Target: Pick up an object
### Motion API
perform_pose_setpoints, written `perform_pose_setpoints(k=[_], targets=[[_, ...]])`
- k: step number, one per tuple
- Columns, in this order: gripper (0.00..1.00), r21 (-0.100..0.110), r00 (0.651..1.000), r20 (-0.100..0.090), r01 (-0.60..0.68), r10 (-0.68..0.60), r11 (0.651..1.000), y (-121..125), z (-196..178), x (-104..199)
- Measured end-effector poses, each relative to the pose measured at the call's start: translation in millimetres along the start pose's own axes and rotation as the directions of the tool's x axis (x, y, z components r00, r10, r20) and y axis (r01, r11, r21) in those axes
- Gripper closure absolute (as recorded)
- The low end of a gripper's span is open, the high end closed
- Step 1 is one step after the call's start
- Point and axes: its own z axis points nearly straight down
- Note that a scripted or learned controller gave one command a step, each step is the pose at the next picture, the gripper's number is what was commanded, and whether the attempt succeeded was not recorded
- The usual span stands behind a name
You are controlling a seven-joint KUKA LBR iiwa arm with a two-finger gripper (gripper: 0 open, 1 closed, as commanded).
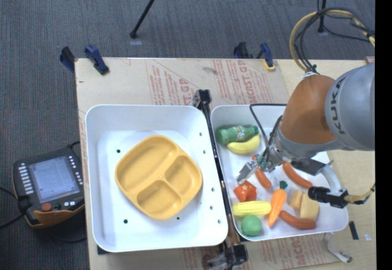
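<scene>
On the tabletop (122, 85) the left bin (98, 140) holds a yellow divided plate (159, 176), lying flat near its middle. The right bin (340, 217) holds the toy food. At its far left corner lie a green bottle (236, 133) and, just beside it, a banana (243, 146). Along the near edge are a red piece (245, 191), a corn cob (252, 208) and a green ball (251, 225), then an orange carrot (276, 206), a sausage (296, 220) and cheese blocks (304, 204). The pincer (254, 166) hangs over the middle of the right bin, just above a small orange carrot piece (263, 178); its fingers look spread, with nothing between them.
</scene>
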Motion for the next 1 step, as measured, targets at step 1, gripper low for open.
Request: perform_pose_setpoints(k=[1], targets=[[1.00, 0.001, 1.000, -0.001, -0.005, 0.005, 1.000, 0.0, -9.2, -0.3]])
